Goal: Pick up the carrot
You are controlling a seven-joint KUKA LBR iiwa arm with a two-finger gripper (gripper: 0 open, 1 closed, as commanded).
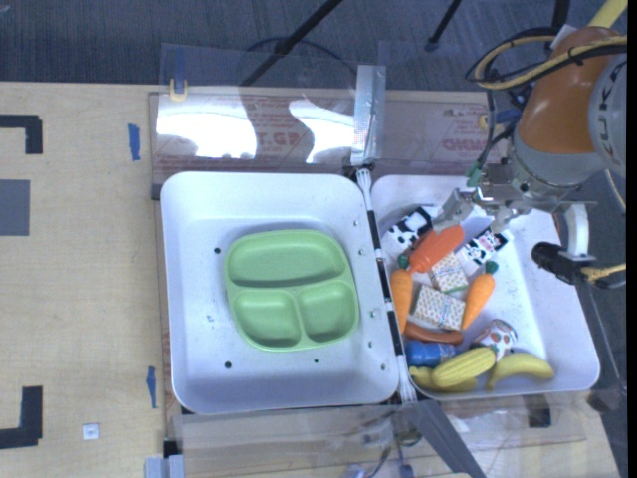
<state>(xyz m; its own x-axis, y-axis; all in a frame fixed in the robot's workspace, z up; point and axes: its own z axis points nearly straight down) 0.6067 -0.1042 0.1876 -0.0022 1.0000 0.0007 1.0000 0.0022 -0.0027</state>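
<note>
Nearest you, a pale wooden bench [70, 297] carries two glossy white bins. The left bin [189, 267] holds a matte green sectioned plate [291, 289]. In the right bin [567, 337], the tapered orange carrot [477, 300] lies among toys, near-left of the gripper [488, 207], whose opening you cannot judge.

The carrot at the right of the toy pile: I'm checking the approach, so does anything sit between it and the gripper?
Nothing visible does. The gripper hangs above the right bin, up-view of the carrot, whose top is uncovered. A black-and-white toy and a cracker lie close beside it.
</note>
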